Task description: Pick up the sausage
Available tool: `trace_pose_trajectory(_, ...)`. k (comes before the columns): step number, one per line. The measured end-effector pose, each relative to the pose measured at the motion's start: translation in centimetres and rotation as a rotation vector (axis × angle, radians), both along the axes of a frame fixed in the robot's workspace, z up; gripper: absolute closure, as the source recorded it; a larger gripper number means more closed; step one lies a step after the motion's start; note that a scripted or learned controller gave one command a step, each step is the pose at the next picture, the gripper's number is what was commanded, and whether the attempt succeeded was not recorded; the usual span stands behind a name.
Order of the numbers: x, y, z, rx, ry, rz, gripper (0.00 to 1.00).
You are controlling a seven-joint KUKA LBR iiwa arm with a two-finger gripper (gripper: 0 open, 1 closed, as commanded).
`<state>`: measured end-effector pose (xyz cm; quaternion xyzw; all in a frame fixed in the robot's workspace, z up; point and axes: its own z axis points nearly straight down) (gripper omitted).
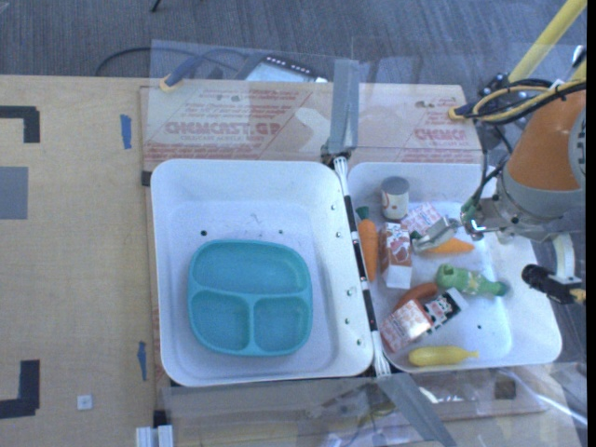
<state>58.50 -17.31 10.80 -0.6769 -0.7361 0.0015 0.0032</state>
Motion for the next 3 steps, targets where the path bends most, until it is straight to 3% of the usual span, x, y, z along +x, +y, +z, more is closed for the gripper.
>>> trace_pose_trajectory(1,-9.2,2.9,-2.8,0.000,0.001,-0.077,0.00)
trace_pose_trajectory(2,-7.1,7.7,-2.7,-0.001,-0.002,0.119,0.00)
trace_pose_trajectory(3,-7.0,7.5,-1.8,0.000,-0.002,0.113,1.00)
